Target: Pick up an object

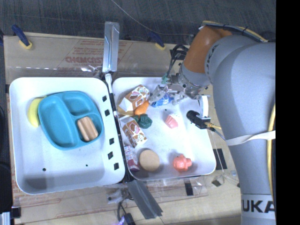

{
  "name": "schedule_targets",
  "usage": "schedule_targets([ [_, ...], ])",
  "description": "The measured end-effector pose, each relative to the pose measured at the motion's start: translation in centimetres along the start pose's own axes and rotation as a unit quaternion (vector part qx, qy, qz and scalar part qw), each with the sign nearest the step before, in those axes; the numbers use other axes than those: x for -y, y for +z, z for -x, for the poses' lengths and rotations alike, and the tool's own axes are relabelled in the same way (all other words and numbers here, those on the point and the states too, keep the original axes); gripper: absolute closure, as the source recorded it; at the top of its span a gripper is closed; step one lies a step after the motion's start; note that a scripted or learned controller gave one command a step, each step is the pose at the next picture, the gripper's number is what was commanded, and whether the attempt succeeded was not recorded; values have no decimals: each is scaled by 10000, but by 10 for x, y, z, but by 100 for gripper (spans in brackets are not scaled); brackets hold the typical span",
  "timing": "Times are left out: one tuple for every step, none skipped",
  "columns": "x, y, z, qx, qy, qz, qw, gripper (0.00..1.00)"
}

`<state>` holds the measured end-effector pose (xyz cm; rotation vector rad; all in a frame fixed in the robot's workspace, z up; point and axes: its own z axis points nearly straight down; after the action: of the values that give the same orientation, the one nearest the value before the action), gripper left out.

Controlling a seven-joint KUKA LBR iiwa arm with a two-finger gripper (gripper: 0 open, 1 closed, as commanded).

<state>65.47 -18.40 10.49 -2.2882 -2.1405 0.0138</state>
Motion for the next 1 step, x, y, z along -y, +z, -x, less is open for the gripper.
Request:
schedule_targets([
  [15,13,2,-4,-780,44,9969,0],
])
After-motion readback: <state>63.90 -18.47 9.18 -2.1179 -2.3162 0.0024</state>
